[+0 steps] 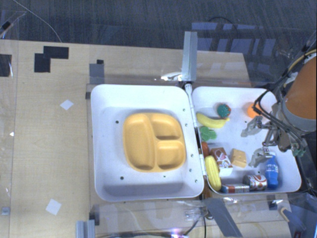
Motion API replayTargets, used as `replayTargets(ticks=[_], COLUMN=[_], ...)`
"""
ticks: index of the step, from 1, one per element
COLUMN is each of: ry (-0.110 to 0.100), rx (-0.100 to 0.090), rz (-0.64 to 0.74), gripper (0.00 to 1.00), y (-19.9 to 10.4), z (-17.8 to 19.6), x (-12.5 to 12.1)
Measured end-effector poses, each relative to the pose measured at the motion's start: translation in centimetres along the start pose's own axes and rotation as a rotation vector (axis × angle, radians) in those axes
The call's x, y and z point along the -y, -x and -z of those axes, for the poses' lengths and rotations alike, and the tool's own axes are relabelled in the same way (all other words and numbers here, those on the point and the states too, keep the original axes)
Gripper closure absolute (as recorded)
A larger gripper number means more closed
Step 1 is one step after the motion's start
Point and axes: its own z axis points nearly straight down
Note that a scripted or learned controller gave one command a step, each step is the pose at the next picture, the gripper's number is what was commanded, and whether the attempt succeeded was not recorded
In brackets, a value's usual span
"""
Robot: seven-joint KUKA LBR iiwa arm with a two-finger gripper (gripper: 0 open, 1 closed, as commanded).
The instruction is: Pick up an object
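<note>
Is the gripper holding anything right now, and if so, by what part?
Nothing is held. The gripper hangs open over the right bin, with bare bin floor between its fingers; the blue bottle lies just below them, untouched.

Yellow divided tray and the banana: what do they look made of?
Yellow divided tray: likely moulded plastic, matte, one even colour with soft rounded compartment edges. Banana: probably toy plastic, smooth, uniform yellow with slight sheen; too small to be sure.

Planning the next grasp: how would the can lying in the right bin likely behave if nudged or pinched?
The can lies on its side, so it would probably roll if nudged. Its round, shiny wall may slip between fingers. Wedged between the blue bottle and the bin wall, it leaves little room.
</note>
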Motion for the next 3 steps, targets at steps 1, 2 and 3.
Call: replayTargets(ticks=[1,2,3], ry=[-0.001,0.000,0.001], rx=[0.008,0.006,0.004], rz=[-0.033,-0.259,-0.559], gripper=[0.00,0.00,0.00], y=[-0.2,4.7,13.3], z=[-11.2,-12.1,-12.3], x=[3.1,7.3,7.5])
